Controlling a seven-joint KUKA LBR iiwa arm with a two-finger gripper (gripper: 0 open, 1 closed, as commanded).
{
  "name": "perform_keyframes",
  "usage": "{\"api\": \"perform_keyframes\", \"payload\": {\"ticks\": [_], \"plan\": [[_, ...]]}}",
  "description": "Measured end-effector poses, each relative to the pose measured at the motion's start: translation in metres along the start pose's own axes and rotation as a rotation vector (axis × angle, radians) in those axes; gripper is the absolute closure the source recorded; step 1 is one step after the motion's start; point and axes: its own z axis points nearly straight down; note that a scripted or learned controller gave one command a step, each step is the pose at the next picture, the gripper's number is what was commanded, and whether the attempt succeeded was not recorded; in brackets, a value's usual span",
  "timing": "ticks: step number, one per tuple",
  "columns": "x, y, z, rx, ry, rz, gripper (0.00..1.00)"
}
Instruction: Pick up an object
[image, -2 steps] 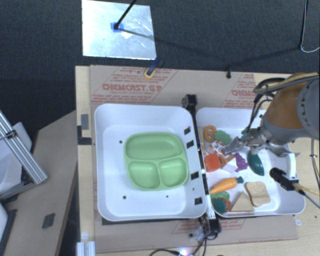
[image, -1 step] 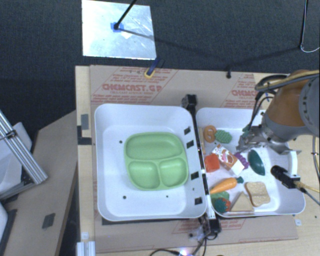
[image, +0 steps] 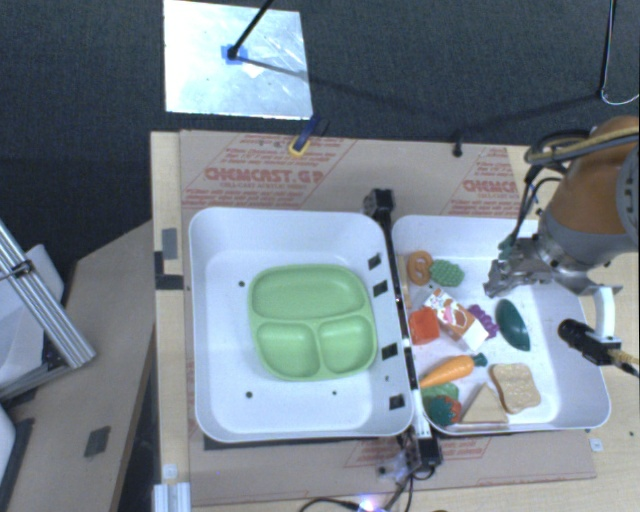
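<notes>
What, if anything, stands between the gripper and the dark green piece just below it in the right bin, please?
Nothing visible does. The gripper is right above the dark green piece, with bare bin floor between them. The purple toy lies close on its left, apart from it.

green 3-compartment tray (image: 310, 320) in left bin (image: 215, 300) | foil sheet (image: 235, 60) beyond bench

Beside my white right-hand bin (image: 575, 400), a pale green three-compartment plastic plate (image: 312, 320) is showing in the white left-hand bin (image: 215, 300). Inside the right-hand bin, an orange toy carrot (image: 446, 370), a tan bread slice (image: 515, 387) and a dark teal leaf-shaped piece (image: 512, 323) are lying.
</notes>
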Motion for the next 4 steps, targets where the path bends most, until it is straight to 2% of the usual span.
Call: {"api": "perform_keyframes", "payload": {"ticks": [1, 2, 4], "plan": [[0.008, 0.007, -0.049, -0.002, 0.000, -0.002, 1.00], [0.008, 0.008, -0.063, 0.001, 0.001, -0.001, 1.00], [0.099, -0.008, -0.067, 0.005, 0.002, -0.005, 1.00]]}}
